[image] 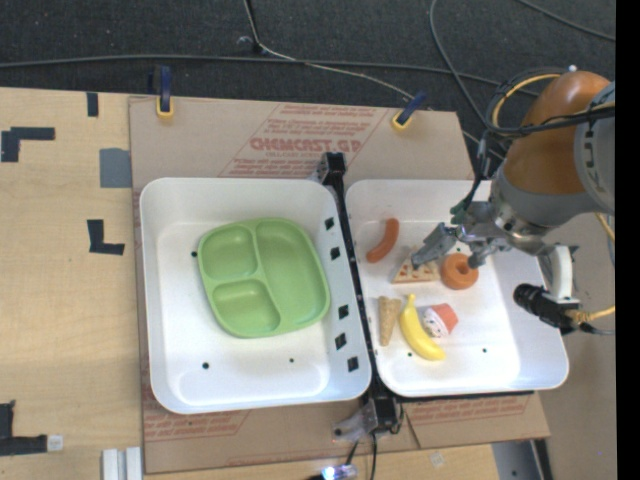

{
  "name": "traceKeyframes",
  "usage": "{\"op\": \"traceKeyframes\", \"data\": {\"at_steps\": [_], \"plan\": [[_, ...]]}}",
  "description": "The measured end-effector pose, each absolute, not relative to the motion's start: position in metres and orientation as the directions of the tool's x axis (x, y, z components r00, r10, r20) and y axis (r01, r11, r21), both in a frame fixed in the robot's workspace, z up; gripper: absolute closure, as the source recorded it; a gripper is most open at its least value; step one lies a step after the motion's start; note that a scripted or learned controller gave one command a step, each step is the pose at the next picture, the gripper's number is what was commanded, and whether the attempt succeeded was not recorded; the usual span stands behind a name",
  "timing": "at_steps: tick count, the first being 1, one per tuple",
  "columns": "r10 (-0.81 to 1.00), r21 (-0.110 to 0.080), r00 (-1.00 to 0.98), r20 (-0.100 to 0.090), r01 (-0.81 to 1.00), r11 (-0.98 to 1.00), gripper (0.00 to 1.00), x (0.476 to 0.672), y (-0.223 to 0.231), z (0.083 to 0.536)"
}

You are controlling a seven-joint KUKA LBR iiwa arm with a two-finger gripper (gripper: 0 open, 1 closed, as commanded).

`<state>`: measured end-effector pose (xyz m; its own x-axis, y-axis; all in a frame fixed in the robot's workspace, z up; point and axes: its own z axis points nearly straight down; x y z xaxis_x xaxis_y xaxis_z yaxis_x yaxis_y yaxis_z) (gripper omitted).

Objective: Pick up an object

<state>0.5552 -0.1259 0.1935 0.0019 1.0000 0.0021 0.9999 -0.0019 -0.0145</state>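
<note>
- Camera view: the end effector (452, 248) hangs over the right bin (520, 368), its two fingers spread apart with nothing between them. One finger points toward the cheese wedge (418, 271); the other sits at the doughnut's (460, 272) twelve o'clock edge.
- Candidates in this bin: a sausage (383, 239) at ten o'clock from the fingers, the cheese wedge and doughnut just below them, and at six o'clock an ice cream cone (387, 320), a banana (420, 332) and a small red-and-white piece (440, 319).
- The doughnut looks the nearest target. To take it well, I would centre the spread fingers over it and come straight down, so one finger lands in the gap beside the cheese wedge, not on top of it.
- The risk is crowding: the wedge lies just beside the doughnut and could be nudged or pinched along with it.
- The left bin (160, 268) holds a green divided plate (262, 276), well apart from the work; both bins sit on cardboard on the desk (60, 308).
</note>
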Motion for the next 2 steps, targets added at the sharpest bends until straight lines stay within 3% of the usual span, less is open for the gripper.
{"op": "traceKeyframes", "data": {"at_steps": [1,2], "plan": [[1.0,-0.002,-0.001,0.0,1.0,0.001,0.0,0.558,-0.126,0.2],[1.0,-0.008,-0.001,0.0,1.0,0.001,0.0,0.561,-0.128,0.137]]}}
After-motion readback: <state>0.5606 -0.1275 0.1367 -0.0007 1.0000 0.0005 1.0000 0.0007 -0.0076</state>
